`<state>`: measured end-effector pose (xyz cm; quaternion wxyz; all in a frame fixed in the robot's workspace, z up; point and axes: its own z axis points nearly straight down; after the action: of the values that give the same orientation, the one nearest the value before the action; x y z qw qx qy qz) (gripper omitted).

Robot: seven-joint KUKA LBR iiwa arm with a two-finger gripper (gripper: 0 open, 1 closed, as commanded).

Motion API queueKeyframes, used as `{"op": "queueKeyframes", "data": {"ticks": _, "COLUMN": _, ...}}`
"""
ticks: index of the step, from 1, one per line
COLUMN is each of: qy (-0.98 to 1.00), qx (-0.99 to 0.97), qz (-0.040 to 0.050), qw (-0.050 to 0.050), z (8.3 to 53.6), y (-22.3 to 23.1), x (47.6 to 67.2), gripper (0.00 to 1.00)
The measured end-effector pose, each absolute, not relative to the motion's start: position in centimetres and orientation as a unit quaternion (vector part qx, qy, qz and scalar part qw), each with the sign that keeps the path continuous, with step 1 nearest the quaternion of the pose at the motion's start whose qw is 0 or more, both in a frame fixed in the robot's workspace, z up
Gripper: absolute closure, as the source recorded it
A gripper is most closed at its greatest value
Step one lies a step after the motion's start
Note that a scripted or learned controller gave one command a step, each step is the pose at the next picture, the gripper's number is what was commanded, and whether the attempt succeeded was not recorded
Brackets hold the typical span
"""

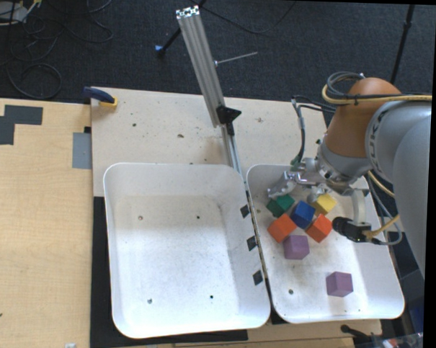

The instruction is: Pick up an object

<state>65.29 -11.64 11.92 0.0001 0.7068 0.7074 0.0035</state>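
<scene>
The pincer (286, 185) is lowered into the right bin (385, 299), just beside the green cube (279, 205) in a cluster of blocks; its opening cannot be told.

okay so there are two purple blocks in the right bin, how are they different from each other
The purple block in the cluster touches an orange block and sits near the other coloured blocks; the lone purple block stands apart, nearer the right bin's front edge. The clustered one lies closer to the gripper; the lone one is farther from it. The clustered one looks slightly paler. Both are purple cubes of similar size, resting on the bin floor.
</scene>
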Motion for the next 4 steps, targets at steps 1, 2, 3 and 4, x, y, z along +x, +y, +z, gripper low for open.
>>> {"op": "queueKeyframes", "data": {"ticks": 1, "qy": 0.708, "qx": 0.706, "qz": 0.0024, "qw": 0.003, "z": 11.4, "y": -11.7, "x": 65.4, "gripper": 0.00}}
{"op": "queueKeyframes", "data": {"ticks": 2, "qy": 0.707, "qx": 0.707, "qz": -0.0005, "qw": -0.001, "z": 11.8, "y": -11.8, "x": 65.1, "gripper": 1.00}}
{"op": "queueKeyframes", "data": {"ticks": 3, "qy": 0.706, "qx": 0.708, "qz": 0.0005, "qw": 0.001, "z": 17.5, "y": -12.5, "x": 64.4, "gripper": 1.00}}
{"op": "queueKeyframes", "data": {"ticks": 4, "qy": 0.707, "qx": 0.707, "qz": 0.0011, "qw": 0.002, "z": 23.4, "y": -13.2, "x": 65.2, "gripper": 1.00}}
